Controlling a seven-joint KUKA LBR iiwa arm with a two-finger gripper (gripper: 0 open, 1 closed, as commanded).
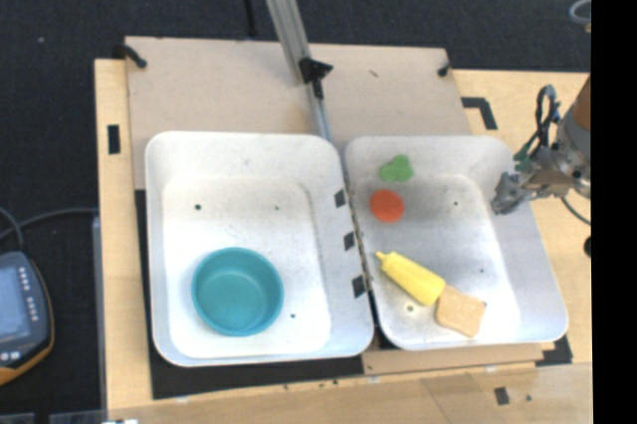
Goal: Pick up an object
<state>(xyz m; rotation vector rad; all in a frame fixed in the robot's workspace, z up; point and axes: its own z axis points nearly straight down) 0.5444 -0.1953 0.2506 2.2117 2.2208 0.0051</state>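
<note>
Jaws-wise, honestly can't tell how they're sitting; the gripper (510, 193) is just a small grey blur at the right edge of the right bin (518, 308), and nothing is showing between its tips. So I'd say it's hovering at the approach step, with no pick started yet. Candidates are all lying in that right bin: a green piece (397, 169) near the top, an orange ball (387, 205) just below it, a yellow bottle (410, 277) lying on its side lower down, and a tan block (460, 312) touching the bottle's lower end. A teal bowl (237, 291) is sitting alone in the left bin (169, 163). Next move, I'm guessing, is swinging left over one item and dropping straight down on it. The ball and green piece are looking easiest, since each has space around it.
</note>
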